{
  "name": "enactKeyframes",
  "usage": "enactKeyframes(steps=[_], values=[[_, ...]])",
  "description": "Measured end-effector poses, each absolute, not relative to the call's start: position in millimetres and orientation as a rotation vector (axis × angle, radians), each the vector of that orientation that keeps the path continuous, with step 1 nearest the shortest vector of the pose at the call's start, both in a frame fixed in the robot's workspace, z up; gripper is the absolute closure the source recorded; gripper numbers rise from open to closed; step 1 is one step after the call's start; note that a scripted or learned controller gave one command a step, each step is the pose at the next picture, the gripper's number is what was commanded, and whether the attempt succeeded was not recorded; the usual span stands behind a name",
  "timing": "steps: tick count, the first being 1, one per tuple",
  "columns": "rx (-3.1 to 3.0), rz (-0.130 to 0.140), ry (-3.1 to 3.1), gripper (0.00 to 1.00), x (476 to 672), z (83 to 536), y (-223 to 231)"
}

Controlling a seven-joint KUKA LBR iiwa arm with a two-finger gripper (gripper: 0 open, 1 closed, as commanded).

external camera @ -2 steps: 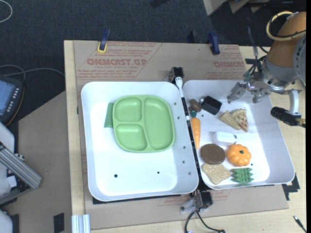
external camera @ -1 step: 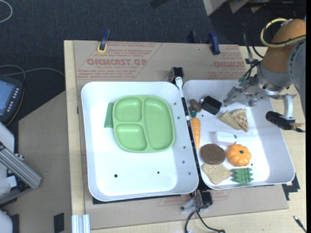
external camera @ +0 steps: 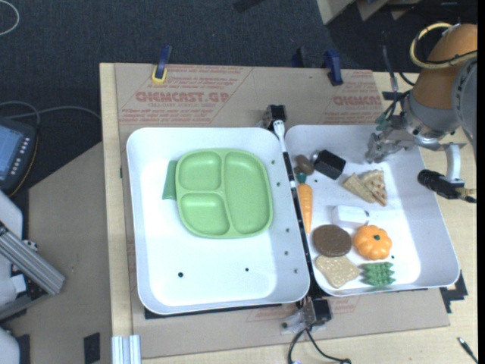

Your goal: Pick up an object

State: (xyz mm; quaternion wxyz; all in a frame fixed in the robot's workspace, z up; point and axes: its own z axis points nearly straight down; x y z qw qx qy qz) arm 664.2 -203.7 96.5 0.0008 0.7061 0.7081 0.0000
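Note:
The right bin (external camera: 432, 226) holds several toy foods: a carrot (external camera: 304, 203), a brown round cookie (external camera: 332, 240), a small orange pumpkin (external camera: 373, 242), a tan cracker (external camera: 336, 270), green pea pods (external camera: 377, 273), a sandwich wedge (external camera: 367, 186), a white block (external camera: 350, 214), a black block (external camera: 330, 164) and a small brown piece (external camera: 304, 162). My gripper (external camera: 379, 145) hangs over the bin's far right part, just above and right of the sandwich wedge. Nothing shows between its fingers.
The left bin (external camera: 151, 264) carries a green three-compartment plate (external camera: 224, 192). Both bins rest on a cardboard-covered bench (external camera: 227, 89) held by clamps (external camera: 161, 67) at the back. The arm (external camera: 443, 74) comes in from the upper right.

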Motion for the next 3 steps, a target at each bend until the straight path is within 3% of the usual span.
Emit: enactKeyframes(steps=[2,3], values=[[2.214,0.006,2.218,1.0,661.1,199,-202],[2.217,0.004,2.218,1.0,662.2,227,-203]])
